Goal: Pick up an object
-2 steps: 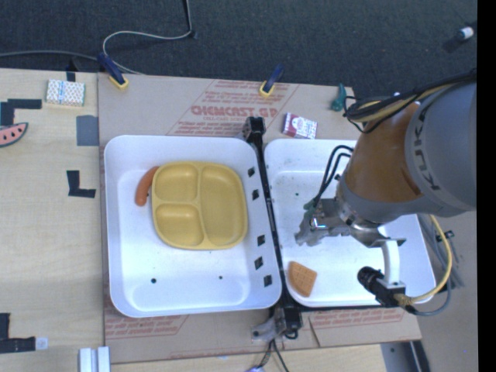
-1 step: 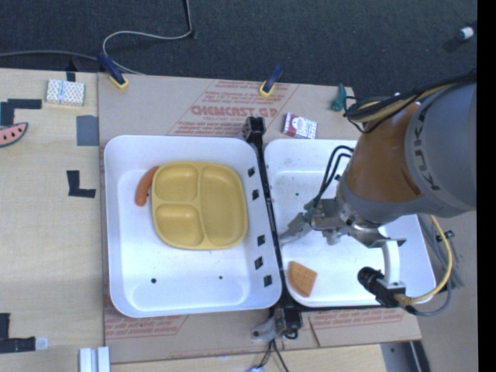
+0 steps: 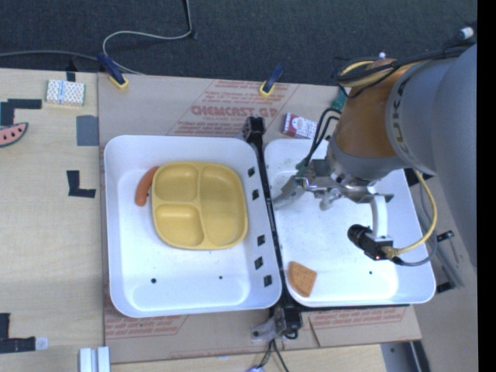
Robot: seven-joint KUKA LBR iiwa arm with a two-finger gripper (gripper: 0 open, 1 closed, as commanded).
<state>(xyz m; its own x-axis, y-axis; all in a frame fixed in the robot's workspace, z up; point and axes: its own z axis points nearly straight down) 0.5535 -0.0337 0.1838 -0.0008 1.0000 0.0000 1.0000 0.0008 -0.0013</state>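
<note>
Cardboard [image 3: 225, 115] underlay, red "CHEMCAST GP" print (partly hidden)

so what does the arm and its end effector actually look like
The arm is bulky grey, with a wide orange band above the wrist. The end effector is small and metallic grey. A yellow cable loops along the side to a black fitting.

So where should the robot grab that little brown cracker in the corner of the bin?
Probably by its two opposite flat edges, coming straight down from above. The cracker lies flat near the front-left corner of the right bin, close to the walls, so a sideways approach looks cramped. It is thin, so the tool must close low.
</note>
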